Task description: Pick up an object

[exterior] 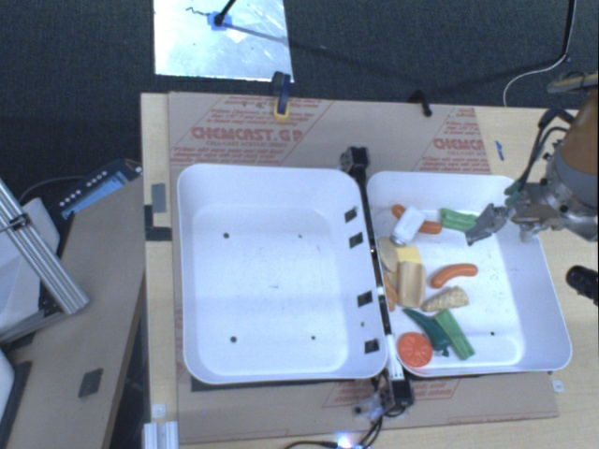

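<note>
The right bin (533, 293) holds a heap of toy food. A green piece (459, 219) and a white piece (408, 223) on an orange stick lie near its back. An orange sausage (454, 273), a yellow block (406, 254) and a tan bread slice (410, 280) sit in the middle. A beige piece (445, 298), a dark green pod (442, 329) and a red tomato (416, 348) lie toward the front. My gripper (508, 226) hangs over the bin's back right, just right of the green piece. It is open, and nothing is between its fingers.
The left bin (201, 279) adjoins the right one, with a row of black clips (360, 241) along the shared rim. A yellow and blue clamp (281, 96) grips the cardboard's back edge. A cable (538, 68) loops behind the arm.
</note>
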### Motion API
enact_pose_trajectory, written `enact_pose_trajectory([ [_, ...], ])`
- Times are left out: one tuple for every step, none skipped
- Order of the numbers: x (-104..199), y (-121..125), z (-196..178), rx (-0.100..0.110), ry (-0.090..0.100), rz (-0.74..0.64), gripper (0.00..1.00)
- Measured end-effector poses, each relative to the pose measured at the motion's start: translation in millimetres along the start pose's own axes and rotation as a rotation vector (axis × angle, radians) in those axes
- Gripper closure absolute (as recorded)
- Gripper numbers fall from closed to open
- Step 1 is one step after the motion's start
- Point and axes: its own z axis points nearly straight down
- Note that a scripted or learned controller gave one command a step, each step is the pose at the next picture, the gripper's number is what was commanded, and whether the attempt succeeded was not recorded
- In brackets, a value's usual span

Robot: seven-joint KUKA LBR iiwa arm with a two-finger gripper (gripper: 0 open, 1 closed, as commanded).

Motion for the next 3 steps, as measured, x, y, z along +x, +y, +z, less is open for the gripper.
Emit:
enact_pose_trajectory([
  [69.7, -21.8, 91.8, 0.01, 0.005, -0.007, 0.0],
  [64.6, -18.6, 76.0, -0.003, 0.0, -0.001, 1.0],
  [45.7, -16.4, 167.6, 0.003, 0.0, 0.003, 1.0],
])
